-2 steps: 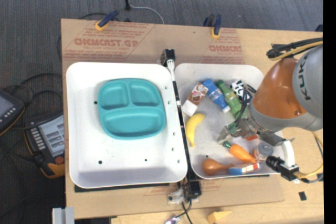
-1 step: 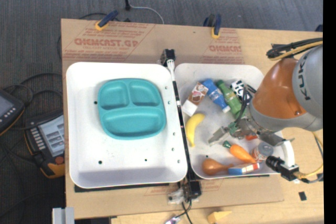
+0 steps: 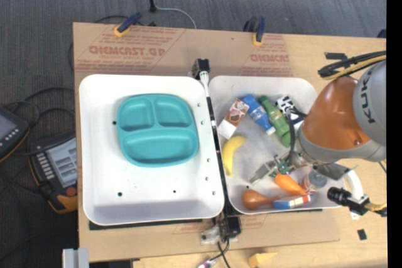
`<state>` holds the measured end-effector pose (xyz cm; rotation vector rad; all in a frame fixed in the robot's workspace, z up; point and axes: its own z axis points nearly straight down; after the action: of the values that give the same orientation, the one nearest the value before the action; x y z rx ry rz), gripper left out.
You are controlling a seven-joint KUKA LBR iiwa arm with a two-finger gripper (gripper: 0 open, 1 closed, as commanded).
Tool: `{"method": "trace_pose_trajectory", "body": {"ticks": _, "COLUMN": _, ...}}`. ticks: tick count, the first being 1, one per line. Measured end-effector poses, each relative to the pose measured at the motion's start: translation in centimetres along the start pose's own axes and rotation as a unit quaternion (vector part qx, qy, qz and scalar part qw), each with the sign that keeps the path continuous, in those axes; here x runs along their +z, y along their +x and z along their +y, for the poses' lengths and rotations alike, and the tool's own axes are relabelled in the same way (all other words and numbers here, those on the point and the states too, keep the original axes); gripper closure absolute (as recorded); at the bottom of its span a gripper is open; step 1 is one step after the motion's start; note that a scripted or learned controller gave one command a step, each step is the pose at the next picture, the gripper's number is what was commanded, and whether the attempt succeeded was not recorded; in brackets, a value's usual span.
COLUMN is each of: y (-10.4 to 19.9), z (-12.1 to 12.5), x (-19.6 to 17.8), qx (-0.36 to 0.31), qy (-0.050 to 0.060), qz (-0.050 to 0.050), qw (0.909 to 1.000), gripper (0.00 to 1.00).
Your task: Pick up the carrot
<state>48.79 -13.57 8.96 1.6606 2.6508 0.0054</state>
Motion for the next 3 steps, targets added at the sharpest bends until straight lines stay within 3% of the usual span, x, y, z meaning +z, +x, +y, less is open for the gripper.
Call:
{"method": "trace_pose_trajectory", "body": {"ticks": 1, "y": 2.3, "z": 1.2, "x": 0.0, "qx": -0.132, "qy": -0.001, "qz": -0.003, "qw": 0.9913, "gripper": 0.00}}
{"method": "trace_pose_trajectory", "body": {"ticks": 2, "y": 2.8, "z": 1.6, "x": 0.0, "qx": -0.094, "qy": 0.000, "qz": -0.001, "qw": 0.9955, "gripper": 0.00}}
{"method": "trace_pose_trajectory", "body": {"ticks": 3, "y": 4.6, "z": 5.3, "x": -9.5, "qx": -0.239, "qy": 0.004, "qz": 0.006, "qw": 0.9711, "gripper": 0.00}}
